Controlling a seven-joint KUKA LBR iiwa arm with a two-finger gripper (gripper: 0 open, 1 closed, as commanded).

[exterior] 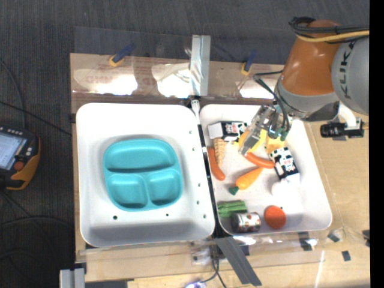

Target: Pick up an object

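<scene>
My gripper hangs low over the back of the right bin, open, its fingers straddling a yellow object. Whether they touch it I cannot tell. Just below lie a thin orange pepper and an orange carrot. A cow-patterned box sits to the gripper's right, and a second black-and-white box to its left. An ear of corn and another carrot lie along the bin's left wall.
At the right bin's front are a green vegetable, a small can and a red tomato. The left bin holds a teal divided plate. A handheld controller lies on the floor at far left.
</scene>
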